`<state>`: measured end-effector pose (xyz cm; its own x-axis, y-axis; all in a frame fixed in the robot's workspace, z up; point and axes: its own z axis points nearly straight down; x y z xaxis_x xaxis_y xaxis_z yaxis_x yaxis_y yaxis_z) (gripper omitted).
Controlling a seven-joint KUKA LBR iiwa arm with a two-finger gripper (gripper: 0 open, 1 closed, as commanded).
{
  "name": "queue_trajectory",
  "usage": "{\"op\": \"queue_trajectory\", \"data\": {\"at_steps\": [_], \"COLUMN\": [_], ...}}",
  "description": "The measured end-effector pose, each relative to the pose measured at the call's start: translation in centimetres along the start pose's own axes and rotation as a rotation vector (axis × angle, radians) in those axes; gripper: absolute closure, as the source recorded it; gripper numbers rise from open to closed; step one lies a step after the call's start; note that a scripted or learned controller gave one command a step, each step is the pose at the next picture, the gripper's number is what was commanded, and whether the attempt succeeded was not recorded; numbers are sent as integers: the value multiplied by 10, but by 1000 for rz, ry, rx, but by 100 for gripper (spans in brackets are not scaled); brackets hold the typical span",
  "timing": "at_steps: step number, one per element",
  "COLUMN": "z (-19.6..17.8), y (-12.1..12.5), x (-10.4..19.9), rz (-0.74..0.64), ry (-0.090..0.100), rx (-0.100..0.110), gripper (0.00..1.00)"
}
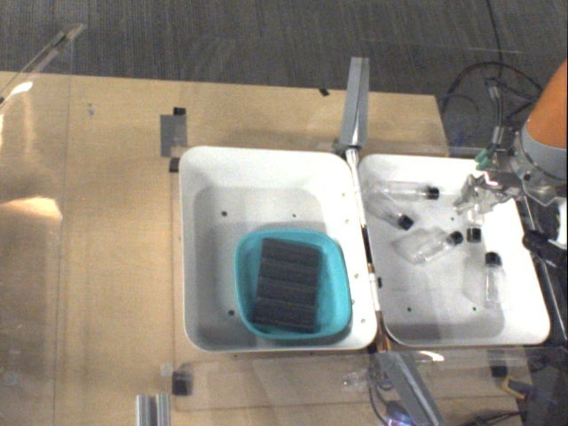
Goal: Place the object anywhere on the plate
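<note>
The metal two-finger gripper (475, 193) is hovering, its grip impossible to tell, over clear black-capped vials (428, 245) lying near the teal plate (333, 264).

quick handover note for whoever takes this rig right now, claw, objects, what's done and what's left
Claw: over the right bin's upper right; whether it holds anything is unclear.
Objects: several clear vials with black caps lie scattered in the right bin.
Plate: teal, in the left bin, with a dark ribbed block on it.
Done: no vial on the plate.
Left: grasp one vial, carry it left, set it on the plate.
</note>
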<state>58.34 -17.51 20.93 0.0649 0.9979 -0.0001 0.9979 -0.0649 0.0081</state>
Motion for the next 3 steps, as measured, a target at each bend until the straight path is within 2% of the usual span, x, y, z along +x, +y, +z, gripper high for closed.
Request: {"op": "queue_trajectory", "data": {"at_steps": [1, 2, 3], "z": [0, -6, -25], "y": [-42, -29, -38], "x": [70, 177, 215], "rz": [66, 49, 1], "ry": [1, 2, 2], "rx": [4, 1, 2], "gripper": [100, 100, 100]}}
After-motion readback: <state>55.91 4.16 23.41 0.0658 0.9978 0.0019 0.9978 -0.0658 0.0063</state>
